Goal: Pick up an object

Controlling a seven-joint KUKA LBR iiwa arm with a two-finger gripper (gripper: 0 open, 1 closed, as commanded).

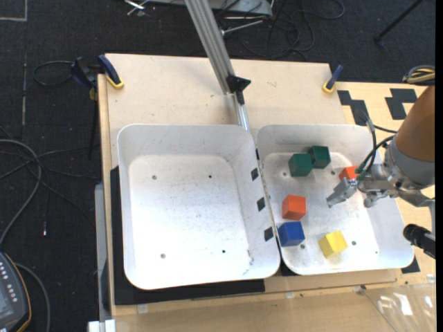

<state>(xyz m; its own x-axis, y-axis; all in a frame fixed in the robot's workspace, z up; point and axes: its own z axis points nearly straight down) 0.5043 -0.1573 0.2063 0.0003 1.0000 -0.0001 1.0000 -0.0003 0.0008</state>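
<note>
Left of the claw (344,187), an orange block (294,206) sits apart; whether the claw holds anything, I cannot tell.

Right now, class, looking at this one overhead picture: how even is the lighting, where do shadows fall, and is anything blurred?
In the camera view, light is soft and even across both bins, left bin, right bin; no strong glare. The orange cube, blue cube and yellow cube cast only faint shadows. The gripper looks slightly blurred; the cubes are sharp.
</note>
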